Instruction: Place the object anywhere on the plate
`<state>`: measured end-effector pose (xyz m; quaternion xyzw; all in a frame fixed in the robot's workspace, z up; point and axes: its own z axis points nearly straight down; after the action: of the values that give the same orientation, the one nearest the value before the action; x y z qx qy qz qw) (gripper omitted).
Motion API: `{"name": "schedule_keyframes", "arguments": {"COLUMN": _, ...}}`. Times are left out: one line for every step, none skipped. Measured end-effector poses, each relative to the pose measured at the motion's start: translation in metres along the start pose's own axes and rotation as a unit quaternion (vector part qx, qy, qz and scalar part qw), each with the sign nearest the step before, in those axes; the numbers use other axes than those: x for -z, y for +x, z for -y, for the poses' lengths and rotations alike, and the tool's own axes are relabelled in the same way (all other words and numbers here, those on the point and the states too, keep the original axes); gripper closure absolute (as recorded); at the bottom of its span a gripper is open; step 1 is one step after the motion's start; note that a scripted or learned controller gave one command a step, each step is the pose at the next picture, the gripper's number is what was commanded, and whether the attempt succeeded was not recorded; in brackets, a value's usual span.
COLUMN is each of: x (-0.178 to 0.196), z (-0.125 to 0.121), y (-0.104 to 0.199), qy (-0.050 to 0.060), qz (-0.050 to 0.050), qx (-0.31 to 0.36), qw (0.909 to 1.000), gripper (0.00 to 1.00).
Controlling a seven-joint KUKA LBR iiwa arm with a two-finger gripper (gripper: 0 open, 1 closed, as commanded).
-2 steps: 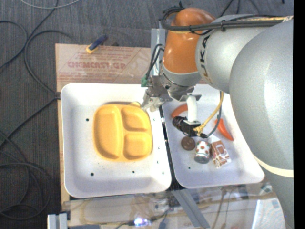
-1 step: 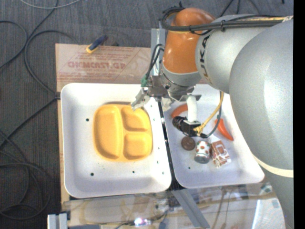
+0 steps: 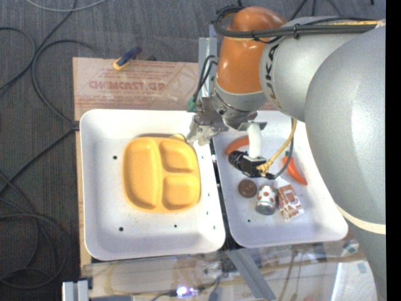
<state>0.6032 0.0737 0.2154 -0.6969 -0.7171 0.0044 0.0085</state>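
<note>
grey arm [image 3: 326, 74] leans in, claw [image 3: 202, 130] at a corner of the yellow plate [image 3: 150, 174].

Two white bins stand here, a left bin [image 3: 100, 224] and a right bin [image 3: 313, 227], with one yellow plate [image 3: 147, 174] of three compartments in the left. The right bin holds one brown disc [image 3: 248, 187], one small can [image 3: 266, 199], one red-and-white carton [image 3: 289, 202] and two orange-red pieces [image 3: 296, 171] that may be one thing. One cardboard sheet [image 3: 138, 86] bears one yellow-and-blue item [image 3: 125, 57] near its far edge.
</note>
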Motion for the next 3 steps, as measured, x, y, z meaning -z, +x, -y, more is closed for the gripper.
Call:
{"name": "schedule_keyframes", "arguments": {"x": -0.0001, "z": 0.0001, "y": 0.0002, "qy": 0.0, "qz": 0.0, "qx": 0.0, "qw": 1.0, "gripper": 0.0}}
{"name": "schedule_keyframes", "arguments": {"x": 0.0079, "z": 0.0, "y": -0.0008, "qy": 0.002, "qz": -0.001, "qx": -0.001, "qw": 1.0, "gripper": 1.0}}
{"name": "schedule_keyframes", "arguments": {"x": 0.0079, "z": 0.0, "y": -0.0006, "qy": 0.002, "qz": -0.001, "qx": 0.0, "qw": 1.0, "gripper": 0.0}}
